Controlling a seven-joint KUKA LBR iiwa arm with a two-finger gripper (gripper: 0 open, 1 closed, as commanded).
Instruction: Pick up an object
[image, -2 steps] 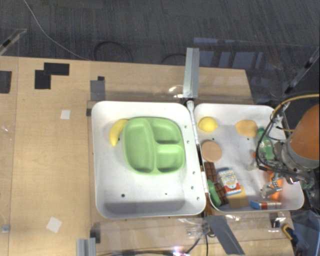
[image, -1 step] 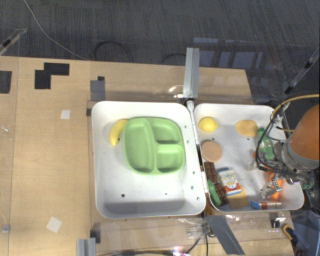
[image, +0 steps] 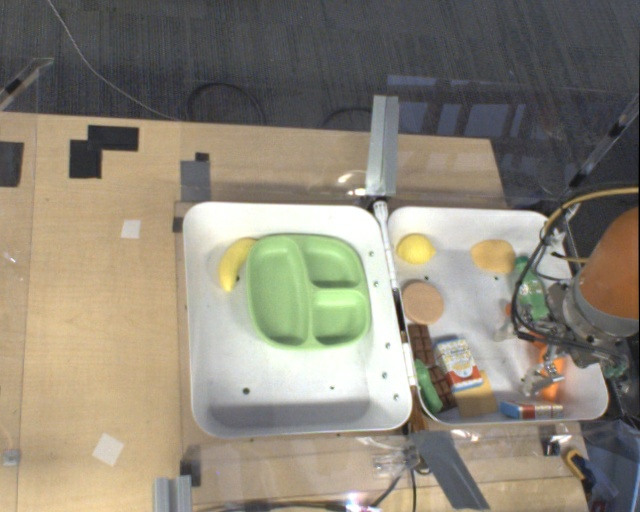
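you can't read the print on the small carton (image: 456, 361) by the right bin's (image: 455, 228) front left wall. the gripper (image: 545, 375) sits low at the crowded front right corner; its finger state can't be told. the bin's middle lies open.

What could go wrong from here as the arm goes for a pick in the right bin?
The gripper sits low at the right bin's crowded near corner, beside a small orange item and a marker-like stick; it may nudge these instead of grasping one.

The carton, brown block and chocolate bar lie packed together, so a grasp there could catch two things or slip.

Cables hang near the wrist and could snag.
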